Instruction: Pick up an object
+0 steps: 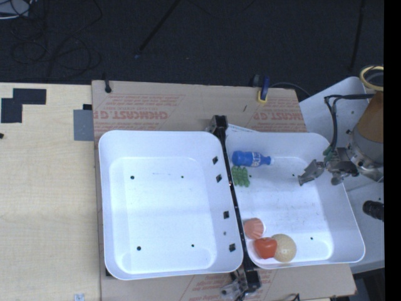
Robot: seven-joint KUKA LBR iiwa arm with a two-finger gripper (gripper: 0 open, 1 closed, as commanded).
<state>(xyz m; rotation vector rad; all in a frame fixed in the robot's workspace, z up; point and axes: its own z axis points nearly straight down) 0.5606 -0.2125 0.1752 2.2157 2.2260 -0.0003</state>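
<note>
gripper [321,172] reaches in low over the right bin's [341,256] far edge, fingers spread, holding nothing.

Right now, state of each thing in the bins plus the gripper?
Bottle: lying on its side, right bin, far left corner.
Green toy: resting just in front of the bottle.
Pink ball: on the floor by the divider.
Red ball: near corner, touching the cream ball.
Gripper: open, holding nothing, over the right bin's right side.
</note>
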